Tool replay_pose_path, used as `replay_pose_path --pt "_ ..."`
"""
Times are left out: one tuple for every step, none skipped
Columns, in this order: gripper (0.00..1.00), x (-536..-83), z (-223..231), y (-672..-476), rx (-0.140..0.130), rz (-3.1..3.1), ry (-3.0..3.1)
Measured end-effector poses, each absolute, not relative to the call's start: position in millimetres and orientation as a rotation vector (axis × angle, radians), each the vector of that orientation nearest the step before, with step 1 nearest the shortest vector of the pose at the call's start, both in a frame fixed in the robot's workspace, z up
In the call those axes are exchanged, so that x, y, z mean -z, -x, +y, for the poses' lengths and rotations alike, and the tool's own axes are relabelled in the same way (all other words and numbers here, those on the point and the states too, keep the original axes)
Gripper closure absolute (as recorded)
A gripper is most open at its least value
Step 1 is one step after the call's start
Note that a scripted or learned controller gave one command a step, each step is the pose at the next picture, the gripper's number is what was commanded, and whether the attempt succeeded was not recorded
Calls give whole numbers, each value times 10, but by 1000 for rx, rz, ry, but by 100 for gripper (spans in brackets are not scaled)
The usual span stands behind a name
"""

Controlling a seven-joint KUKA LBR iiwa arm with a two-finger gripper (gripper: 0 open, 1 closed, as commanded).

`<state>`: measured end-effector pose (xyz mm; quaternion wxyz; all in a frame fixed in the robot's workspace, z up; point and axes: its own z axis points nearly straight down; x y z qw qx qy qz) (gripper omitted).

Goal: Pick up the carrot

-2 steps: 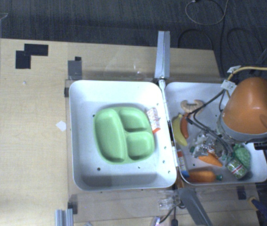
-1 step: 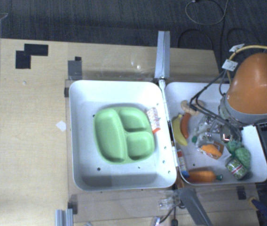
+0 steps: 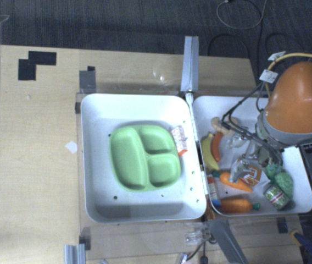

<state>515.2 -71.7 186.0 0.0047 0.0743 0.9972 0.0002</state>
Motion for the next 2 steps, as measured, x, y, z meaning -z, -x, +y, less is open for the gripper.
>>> replay_pose_path --pt "0 -1002 -1259 -4962 6 3118 64" --pt "0 -919 -858 -4994 4 3118 -54"
